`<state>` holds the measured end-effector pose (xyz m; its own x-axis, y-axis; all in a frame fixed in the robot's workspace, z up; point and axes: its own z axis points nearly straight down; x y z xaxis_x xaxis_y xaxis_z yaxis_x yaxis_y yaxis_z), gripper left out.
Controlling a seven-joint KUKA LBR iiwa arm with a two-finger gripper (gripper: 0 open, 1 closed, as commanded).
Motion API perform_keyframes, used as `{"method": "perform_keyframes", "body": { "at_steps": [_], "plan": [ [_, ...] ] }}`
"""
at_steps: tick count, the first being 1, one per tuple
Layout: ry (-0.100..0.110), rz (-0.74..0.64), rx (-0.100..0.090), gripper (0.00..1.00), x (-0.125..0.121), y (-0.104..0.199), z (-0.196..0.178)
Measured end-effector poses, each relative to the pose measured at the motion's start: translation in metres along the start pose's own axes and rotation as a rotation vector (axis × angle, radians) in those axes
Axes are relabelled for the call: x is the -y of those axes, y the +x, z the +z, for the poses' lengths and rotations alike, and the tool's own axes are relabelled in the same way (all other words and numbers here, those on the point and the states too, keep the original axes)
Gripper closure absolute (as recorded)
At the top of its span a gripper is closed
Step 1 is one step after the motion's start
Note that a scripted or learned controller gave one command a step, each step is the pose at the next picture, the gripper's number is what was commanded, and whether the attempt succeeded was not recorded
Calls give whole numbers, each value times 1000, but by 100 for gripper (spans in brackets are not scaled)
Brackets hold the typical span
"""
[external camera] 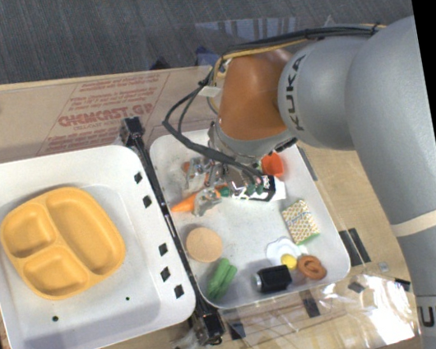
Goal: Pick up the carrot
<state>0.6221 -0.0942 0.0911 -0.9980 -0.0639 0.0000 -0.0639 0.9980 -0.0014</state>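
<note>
The carrot (181, 206) is a small orange piece lying near the left wall of the right bin (313, 194), pointing left. My gripper (207, 193) hangs low right over the carrot's right end, which it hides. The grey arm with its orange band (249, 101) covers the bin's upper middle.
In the right bin lie a tan round disc (204, 245), a green vegetable (221, 277), a black block (274, 278), a brown ring (309, 267), a white egg piece (279, 248), a speckled cracker (299, 220) and a red-orange piece (273, 165). A yellow divided plate (61, 239) sits in the left bin (12, 331).
</note>
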Motion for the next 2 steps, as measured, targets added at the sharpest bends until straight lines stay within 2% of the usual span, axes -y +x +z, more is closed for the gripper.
{"method": "perform_keyframes", "body": {
  "at_steps": [1, 2],
  "plan": [
    [-1, -1, 2, 0, -1, -1, -1],
    [0, -5, 6, 100, -2, -3, -13]
  ]
}}
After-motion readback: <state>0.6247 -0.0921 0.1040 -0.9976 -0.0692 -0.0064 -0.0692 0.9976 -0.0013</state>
